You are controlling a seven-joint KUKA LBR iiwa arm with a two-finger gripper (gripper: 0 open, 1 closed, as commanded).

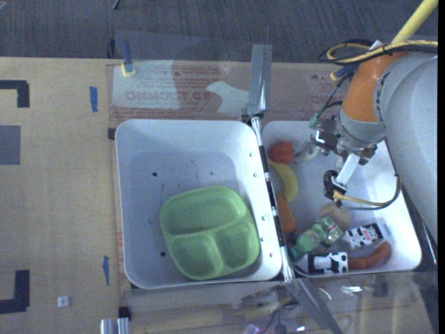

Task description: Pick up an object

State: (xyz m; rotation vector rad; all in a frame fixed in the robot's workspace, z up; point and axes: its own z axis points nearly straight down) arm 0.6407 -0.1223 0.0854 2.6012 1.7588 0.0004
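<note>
Divided plate (pixel 208 232) in left bin (pixel 139 158).

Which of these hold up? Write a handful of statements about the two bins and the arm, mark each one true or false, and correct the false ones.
1. The green divided plate lies in the left bin. True.
2. The banana lies in the left bin beside the plate. False: it lies in the right bin, close to the divider between the bins.
3. The gripper is over the right bin. True.
4. The green bottle sits at the far end of the right bin. False: it sits at the near end, by the black-and-white cow toy.
5. The red object lies just beyond the banana. True.
</note>
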